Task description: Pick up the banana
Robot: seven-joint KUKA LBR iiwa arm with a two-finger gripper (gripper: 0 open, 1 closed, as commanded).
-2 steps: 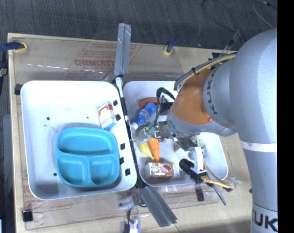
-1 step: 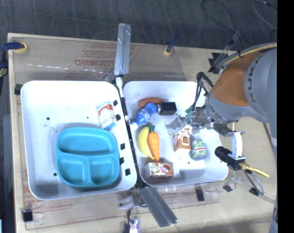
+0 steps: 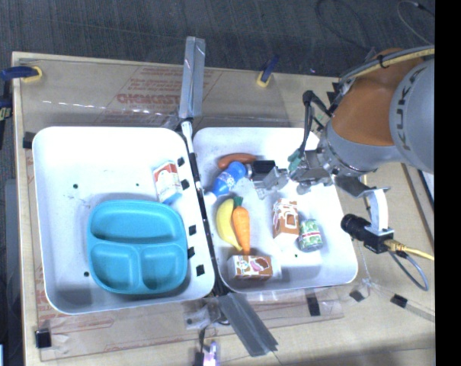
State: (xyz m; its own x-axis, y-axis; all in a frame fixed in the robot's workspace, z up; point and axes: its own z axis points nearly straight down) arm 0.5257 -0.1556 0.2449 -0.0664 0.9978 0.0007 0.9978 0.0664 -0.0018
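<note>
On the bench's right bin [image 3: 333, 269], the banana [image 3: 225, 221] lies touching the carrot [image 3: 241, 229]; soft and curved, we would grip mid-body. Gripper [image 3: 267, 175] state: we cannot tell.

Grey cylindrical robot arm [image 3: 413, 105] with a broad orange band [image 3: 365, 117] above the wrist (black cables alongside), ending in a dark metal gripper [image 3: 270, 175].

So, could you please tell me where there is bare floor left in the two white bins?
The left white bin is bare along its far and left sides, beyond the blue divided tray and small red-and-white carton. The right white bin is crowded: yellow banana against orange carrot, with the gripper nearby. Its near-right corner is bare.
</note>
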